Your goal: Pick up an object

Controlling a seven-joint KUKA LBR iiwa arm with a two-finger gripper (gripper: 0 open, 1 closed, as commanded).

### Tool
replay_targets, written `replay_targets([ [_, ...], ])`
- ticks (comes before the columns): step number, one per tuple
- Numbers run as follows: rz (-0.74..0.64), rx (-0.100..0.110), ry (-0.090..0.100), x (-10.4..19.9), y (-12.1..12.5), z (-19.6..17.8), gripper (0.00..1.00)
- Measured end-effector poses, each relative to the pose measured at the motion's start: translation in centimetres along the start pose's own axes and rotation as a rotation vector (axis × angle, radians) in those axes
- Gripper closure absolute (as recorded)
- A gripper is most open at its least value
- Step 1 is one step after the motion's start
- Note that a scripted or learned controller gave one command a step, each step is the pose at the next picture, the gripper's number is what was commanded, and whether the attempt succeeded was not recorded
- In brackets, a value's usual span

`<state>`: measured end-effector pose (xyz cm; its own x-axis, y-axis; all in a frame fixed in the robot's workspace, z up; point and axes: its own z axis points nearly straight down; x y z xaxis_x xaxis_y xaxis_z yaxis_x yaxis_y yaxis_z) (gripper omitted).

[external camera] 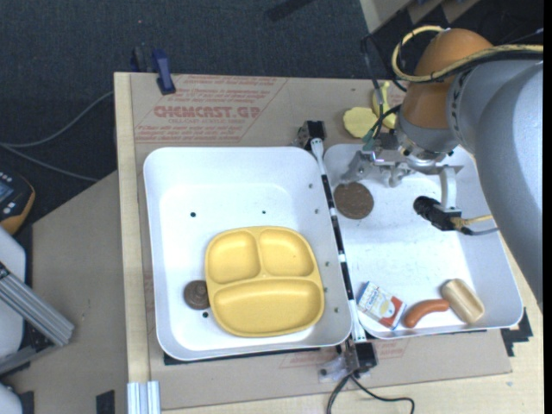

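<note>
The gripper, whose state I cannot tell, hovers over the right white bin beside the round brown cookie-like disc; it should centre squarely above it first.

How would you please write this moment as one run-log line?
arm: over right bin | gripper: above brown disc, nothing seen held | left bin: yellow tray, small brown disc
</note>
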<state>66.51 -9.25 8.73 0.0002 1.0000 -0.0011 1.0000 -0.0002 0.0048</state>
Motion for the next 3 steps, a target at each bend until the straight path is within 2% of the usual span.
replay_targets([
  [1, -0.001, 0.000, 0.000, -0.3, 0.3, 0.1, 0.00],
  [2, 0.002, 0.002, 0.001, 0.1, -2.5, 0.0, 0.00],
  [3, 0.003, 0.001, 0.002, -0.4, -8.0, -0.1, 0.00],
])
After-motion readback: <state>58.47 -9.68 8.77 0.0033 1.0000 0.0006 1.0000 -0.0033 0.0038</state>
